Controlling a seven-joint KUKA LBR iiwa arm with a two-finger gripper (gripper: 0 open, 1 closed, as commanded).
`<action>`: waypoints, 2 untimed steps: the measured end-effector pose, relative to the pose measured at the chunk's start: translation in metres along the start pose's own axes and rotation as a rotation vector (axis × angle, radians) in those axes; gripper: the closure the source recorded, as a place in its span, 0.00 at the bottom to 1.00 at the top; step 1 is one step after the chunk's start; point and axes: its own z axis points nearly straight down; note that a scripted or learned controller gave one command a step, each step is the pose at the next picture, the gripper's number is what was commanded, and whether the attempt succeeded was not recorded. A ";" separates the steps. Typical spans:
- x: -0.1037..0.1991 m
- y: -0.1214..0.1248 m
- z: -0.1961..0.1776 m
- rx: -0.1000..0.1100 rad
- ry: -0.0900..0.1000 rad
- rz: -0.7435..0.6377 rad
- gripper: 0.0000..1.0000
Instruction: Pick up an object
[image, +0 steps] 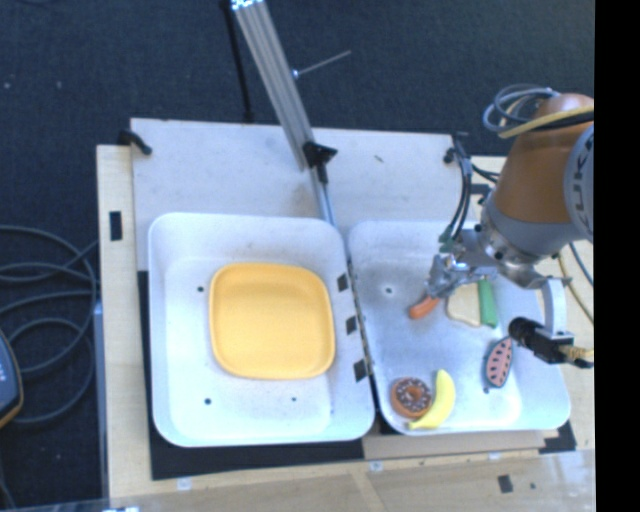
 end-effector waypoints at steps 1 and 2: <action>-0.001 0.001 -0.053 0.001 0.000 0.000 1.00; 0.047 -0.006 -0.051 0.005 0.001 -0.002 1.00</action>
